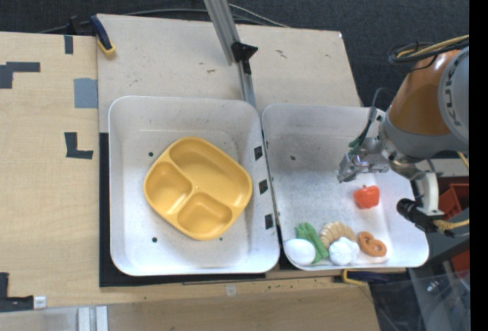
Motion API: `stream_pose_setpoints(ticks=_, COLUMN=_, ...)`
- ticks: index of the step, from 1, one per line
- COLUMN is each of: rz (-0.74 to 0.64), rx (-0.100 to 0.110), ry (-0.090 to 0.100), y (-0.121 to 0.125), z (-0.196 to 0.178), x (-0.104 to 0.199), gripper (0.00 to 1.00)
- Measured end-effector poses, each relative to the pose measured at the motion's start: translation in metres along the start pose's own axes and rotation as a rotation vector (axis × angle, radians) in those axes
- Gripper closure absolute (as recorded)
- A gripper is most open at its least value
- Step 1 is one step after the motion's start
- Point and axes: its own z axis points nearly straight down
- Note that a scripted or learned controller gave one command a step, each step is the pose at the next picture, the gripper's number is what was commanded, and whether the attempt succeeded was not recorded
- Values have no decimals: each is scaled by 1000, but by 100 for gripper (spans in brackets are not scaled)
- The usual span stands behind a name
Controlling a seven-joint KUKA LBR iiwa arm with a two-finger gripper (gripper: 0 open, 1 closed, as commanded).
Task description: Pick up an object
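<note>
My gripper point(352, 168) hangs over the right bin point(305, 131), near its middle right, with nothing seen between its fingers. Just right of it and slightly below lies a small red object point(367, 197) on the bin floor. Along the bin's front edge sit a green item point(309, 235), a white egg-like piece point(300, 250), a tan ridged piece point(335, 231), another white lump point(344, 250) and an orange pretzel-like ring point(373, 245).
The left bin point(126, 169) holds a yellow divided plate point(198, 187). A slanted metal pole point(217, 9) runs from the top down to the divider between the bins. The grey and orange arm point(427, 104) fills the right side.
</note>
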Motion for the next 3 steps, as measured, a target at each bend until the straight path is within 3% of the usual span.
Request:
stream_pose_setpoints(ticks=2, rz=0, rx=-1, ry=-1, y=1, z=-80, x=-1, gripper=100)
stream_pose_setpoints(ticks=3, rz=-5, rx=3, ry=2, y=-4, z=-90, x=53, gripper=100)
